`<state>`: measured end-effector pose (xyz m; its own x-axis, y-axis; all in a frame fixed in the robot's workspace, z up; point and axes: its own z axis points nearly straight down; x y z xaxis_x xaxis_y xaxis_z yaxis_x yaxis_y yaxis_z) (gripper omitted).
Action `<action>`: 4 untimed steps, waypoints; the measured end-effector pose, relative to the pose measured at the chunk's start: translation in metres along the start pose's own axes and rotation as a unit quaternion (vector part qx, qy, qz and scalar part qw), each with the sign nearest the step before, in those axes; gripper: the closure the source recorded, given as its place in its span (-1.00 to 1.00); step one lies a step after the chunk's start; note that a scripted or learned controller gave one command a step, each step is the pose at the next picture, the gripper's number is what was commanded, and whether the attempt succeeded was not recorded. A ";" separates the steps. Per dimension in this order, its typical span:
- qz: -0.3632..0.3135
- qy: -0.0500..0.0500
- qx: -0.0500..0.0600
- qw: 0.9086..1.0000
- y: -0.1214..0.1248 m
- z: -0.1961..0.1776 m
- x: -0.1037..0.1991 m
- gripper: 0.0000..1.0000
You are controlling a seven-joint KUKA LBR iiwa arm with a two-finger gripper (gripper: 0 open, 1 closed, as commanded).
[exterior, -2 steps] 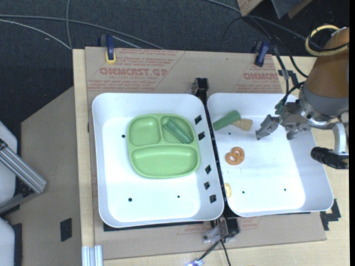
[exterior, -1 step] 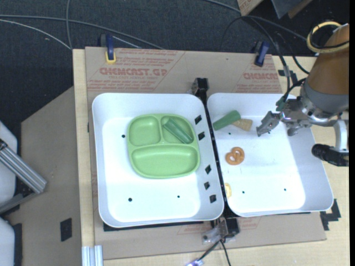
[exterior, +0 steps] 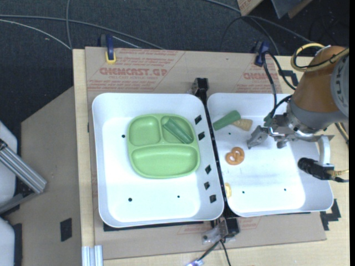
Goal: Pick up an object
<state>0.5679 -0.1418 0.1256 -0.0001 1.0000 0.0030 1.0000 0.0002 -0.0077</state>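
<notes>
Nearest to you, along the bottom edge of the camera view, the bench shows its brown front lip with a small metal clamp at the seam between the two bins.

Look at the left bin: a green divided plate sits near its middle, and a darker green piece lies in the plate's upper right compartment. Small black marks dot the bin floor and run down the wall shared with its neighbour.

Now the right bin. You can see an orange pretzel-shaped object lying on the floor toward the left side, apart from everything else. Above it, near the back wall, a green elongated object lies tilted, and a small tan piece is just beside its right end, perhaps touching it, though the view is too coarse to be sure. A tiny yellow bit rests by the dividing wall low on the left.

The gripper hangs over the right bin's upper middle, reaching in from the right under the orange band. Its fingers stand parted in a moderate spread with nothing between them. The pretzel lies below and left of the fingertips, near but clear of them; the green object is up and to the left, also apart.
</notes>
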 end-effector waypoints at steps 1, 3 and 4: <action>0.001 -0.001 -0.004 1.000 0.002 0.040 0.000 -1.00; -0.001 -0.002 -0.007 1.000 0.010 -0.032 0.003 1.00; -0.001 -0.002 -0.007 1.000 0.011 -0.078 0.008 1.00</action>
<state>0.5797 -0.1337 0.2030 -0.0017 1.0000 -0.0010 1.0000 0.0017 0.0062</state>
